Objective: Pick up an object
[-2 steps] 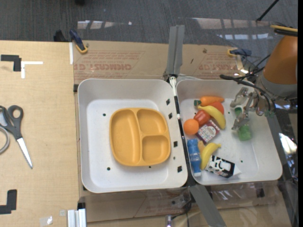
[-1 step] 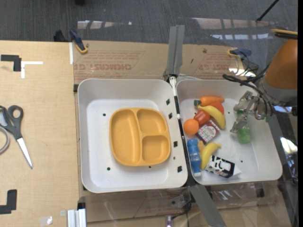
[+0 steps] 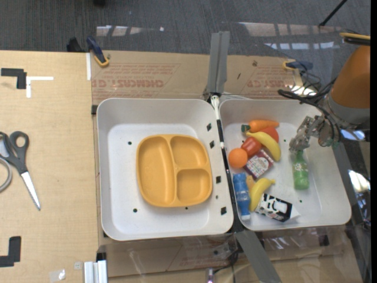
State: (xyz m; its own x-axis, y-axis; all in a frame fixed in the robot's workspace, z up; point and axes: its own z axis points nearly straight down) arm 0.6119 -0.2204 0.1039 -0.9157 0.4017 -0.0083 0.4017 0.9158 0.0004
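The tool (image 3: 305,135) hangs over the right bin (image 3: 330,208) just above the top of a green bottle (image 3: 300,171) lying on the bin floor; whether it is spread or closed I cannot tell. Left of the bottle lie two bananas (image 3: 266,144), an orange (image 3: 238,158), a carrot (image 3: 263,124) and a blue tube (image 3: 241,194). The left bin (image 3: 118,217) holds a yellow divided plate (image 3: 174,170), and scissors (image 3: 22,167) lie on the desk (image 3: 47,217) beyond.
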